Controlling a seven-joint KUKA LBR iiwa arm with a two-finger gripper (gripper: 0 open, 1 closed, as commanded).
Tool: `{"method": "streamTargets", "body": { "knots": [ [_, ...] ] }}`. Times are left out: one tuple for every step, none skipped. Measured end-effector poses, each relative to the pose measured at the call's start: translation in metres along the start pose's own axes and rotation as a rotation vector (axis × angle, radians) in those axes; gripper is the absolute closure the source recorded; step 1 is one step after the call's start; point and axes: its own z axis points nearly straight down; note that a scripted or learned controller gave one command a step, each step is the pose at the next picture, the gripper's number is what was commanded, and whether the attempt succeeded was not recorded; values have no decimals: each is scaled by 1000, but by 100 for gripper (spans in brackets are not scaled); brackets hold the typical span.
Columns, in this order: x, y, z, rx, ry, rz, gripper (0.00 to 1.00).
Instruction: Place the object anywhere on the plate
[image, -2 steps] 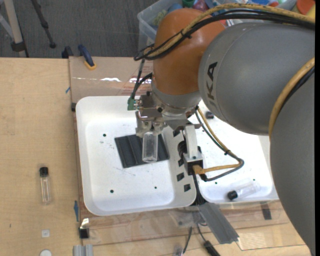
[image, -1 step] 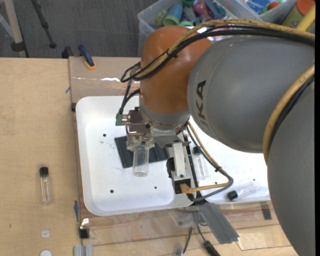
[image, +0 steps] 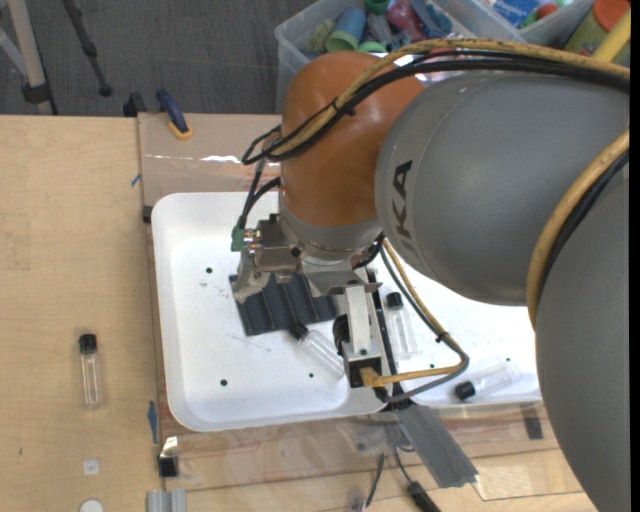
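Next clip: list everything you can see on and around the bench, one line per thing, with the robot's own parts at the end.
White bin: one, white, middle of the bench, under the arm.
Clear vial with black cap on the bench: one, lying on the wood left of the bin.
Clear vials in the bin area: about three, black caps; one beside the end effector, one just right of it, one near the lower right edge.
Blue clip: one, blue with orange, at the bench's far edge.
Clear tub of toys: one, mixed bright colours, behind the bench.
Grey tape strip: one, on the bench's near edge.
Arm: one, grey with orange band, reaching over the bin.
End effector: one, dark, low over the bin floor.
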Motion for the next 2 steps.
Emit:
{"method": "streamTargets", "body": {
  "knots": [
    [1, 0, -9, 0, -1, -1, 100],
    [-1, -17, 101, -1, 1, 52, 100]
  ]
}}
